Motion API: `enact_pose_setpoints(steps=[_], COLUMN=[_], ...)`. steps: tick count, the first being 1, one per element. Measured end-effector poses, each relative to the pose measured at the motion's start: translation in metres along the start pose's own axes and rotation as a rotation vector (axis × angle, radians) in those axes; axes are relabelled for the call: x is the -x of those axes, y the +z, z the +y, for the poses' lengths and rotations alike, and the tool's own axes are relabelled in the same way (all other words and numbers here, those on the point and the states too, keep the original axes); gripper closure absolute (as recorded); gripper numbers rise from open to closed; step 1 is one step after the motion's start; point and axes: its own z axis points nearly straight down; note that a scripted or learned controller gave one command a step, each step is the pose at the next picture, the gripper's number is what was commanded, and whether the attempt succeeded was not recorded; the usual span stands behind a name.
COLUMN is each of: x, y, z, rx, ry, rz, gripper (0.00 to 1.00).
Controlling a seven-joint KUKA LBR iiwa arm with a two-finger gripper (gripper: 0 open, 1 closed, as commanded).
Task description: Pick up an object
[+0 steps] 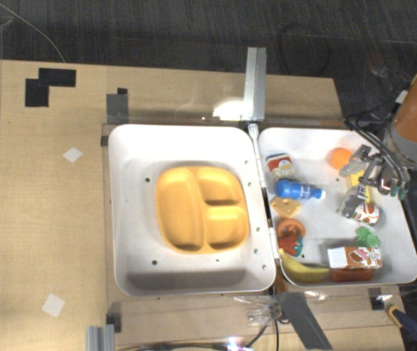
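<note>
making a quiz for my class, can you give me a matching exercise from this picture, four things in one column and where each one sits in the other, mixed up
Things:
1. yellow tray
2. blue bottle
3. banana
4. orange ball

Places:
A. near edge of the right bin, along its front wall
B. middle of the left bin
C. far part of the right bin, just beside the claw
D. left part of the right bin, lying on its side

Pairs: 1-B, 2-D, 3-A, 4-C
</note>
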Motion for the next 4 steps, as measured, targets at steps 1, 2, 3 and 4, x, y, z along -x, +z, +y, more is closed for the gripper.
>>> enact_pose_setpoints(steps=[1,2,3,4], x=[-0.019,0.067,0.067,0.067], y=[0.038,0.081,0.08,0.08], z=[0.016,0.008,0.008,0.008], rx=[0.0,0.001,0.001,0.001], ry=[-0.123,0.128,0.128,0.128], rz=[-0.002,-0.004,-0.006,-0.007], gripper=[0.0,0.0,0.0,0.0])
